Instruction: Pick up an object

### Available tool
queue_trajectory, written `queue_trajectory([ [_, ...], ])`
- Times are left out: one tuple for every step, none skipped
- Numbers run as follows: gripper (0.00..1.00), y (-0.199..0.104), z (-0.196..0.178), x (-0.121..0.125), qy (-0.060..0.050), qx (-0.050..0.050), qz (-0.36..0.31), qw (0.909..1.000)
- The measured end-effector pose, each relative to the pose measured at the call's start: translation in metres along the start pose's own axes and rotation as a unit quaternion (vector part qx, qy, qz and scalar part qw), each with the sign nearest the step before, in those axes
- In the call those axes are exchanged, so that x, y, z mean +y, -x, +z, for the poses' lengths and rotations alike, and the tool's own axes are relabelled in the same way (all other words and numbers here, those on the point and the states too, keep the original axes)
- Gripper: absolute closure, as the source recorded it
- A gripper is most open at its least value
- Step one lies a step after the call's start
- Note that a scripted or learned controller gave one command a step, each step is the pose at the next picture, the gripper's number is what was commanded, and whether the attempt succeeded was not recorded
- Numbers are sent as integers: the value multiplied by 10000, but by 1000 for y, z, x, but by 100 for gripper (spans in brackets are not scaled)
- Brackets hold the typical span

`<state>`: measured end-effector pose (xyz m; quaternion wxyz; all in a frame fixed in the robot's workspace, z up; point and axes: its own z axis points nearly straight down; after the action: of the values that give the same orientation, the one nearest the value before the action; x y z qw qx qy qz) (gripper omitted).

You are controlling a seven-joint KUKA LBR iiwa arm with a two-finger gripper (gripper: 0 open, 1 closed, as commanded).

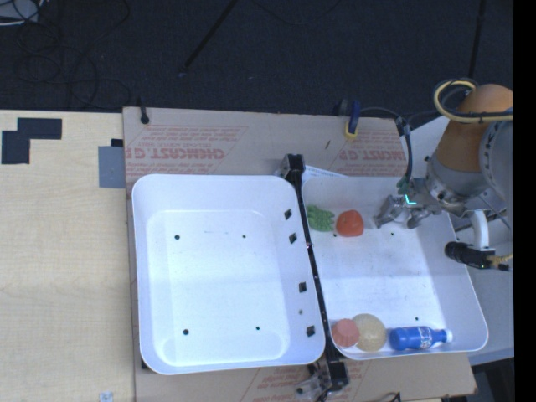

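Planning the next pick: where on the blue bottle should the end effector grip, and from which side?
Probably across the middle of the blue bottle, coming from above. It lies on its side along the right bin's near wall, cap pointing right, with a yellowish ball at its base, so its ends are crowded.

Arm (pixel 481 153) cropped at right edge
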<state>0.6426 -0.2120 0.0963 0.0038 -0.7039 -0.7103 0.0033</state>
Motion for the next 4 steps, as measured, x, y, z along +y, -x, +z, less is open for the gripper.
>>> queue_trajectory([
  [0, 0, 9, 1, 37, -4, 5, 10000],
  [100, 0, 0, -1, -28, 13, -2, 10000],
  [0, 0, 0, 1, 14, 0, -4, 10000],
  [0, -39, 9, 1, 23, -1, 36, 10000],
])
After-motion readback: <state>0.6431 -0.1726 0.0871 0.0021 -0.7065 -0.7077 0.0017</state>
